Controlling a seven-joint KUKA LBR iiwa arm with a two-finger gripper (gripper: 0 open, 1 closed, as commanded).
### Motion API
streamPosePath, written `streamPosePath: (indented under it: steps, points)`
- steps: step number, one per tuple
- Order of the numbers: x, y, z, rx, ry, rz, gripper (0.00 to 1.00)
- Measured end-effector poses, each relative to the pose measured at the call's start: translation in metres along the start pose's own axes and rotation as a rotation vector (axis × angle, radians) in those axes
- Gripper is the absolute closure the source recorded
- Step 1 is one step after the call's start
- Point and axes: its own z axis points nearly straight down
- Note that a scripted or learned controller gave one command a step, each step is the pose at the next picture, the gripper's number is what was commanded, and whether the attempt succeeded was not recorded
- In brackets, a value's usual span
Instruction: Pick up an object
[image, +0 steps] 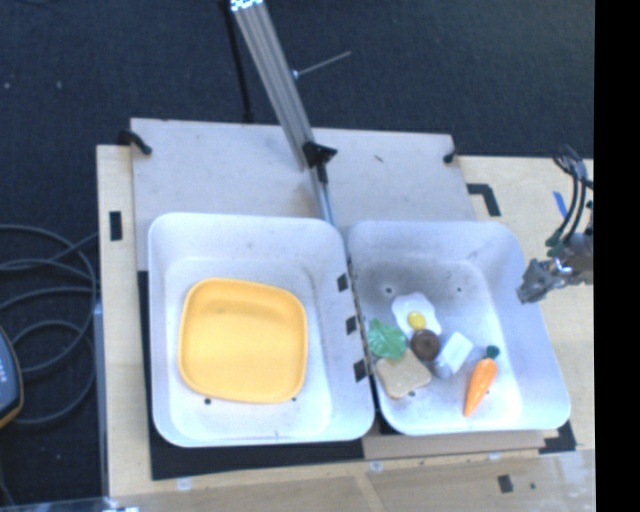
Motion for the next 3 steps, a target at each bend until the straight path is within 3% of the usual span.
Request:
streamPosePath:
  steps: [3]
  points:
    - [0.146,0.017,-0.001,0.004,0.003,-0.004,1.00]
